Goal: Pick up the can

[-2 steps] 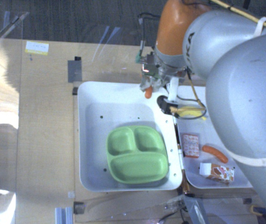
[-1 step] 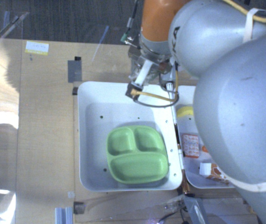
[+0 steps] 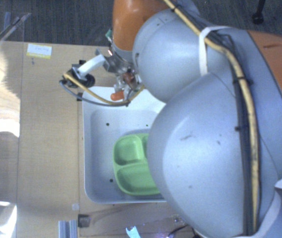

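Note:
My gripper (image 3: 123,87) hangs over the far edge of the white bin (image 3: 92,148), at the end of the orange-banded wrist. A small orange bit (image 3: 117,96) shows right under it; I cannot make out whether it is part of the tool or a separate item. The arm's big grey body (image 3: 205,148) covers the right part of this bin and whatever lies there. In the bin's near half sits a light green divided tray (image 3: 130,155), partly under the arm.
A black and yellow cable loop (image 3: 80,86) sticks out left of the gripper, over the bin's far left corner. The tan bench (image 3: 41,143) runs along the left, with a yellow label (image 3: 39,50) near its far edge.

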{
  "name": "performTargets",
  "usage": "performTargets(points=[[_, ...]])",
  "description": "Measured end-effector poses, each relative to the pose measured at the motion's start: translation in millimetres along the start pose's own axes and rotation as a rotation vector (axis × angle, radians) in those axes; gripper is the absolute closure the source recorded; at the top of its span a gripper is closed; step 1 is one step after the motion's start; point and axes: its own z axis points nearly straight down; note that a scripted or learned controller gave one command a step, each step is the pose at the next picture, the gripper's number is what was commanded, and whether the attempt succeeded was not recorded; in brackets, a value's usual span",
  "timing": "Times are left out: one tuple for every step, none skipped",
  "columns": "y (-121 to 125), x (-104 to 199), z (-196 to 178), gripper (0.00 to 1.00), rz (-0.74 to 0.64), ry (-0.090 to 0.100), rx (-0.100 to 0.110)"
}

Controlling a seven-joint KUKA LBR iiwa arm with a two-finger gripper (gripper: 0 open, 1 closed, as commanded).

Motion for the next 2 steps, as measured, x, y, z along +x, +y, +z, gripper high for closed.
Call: performTargets(points=[[15.8, 1.4, -26.7, 1.00, -0.387, -0.004, 0.000], [3.3, 8.8, -46.6, 1.00, -0.320, -0.002, -0.001]])
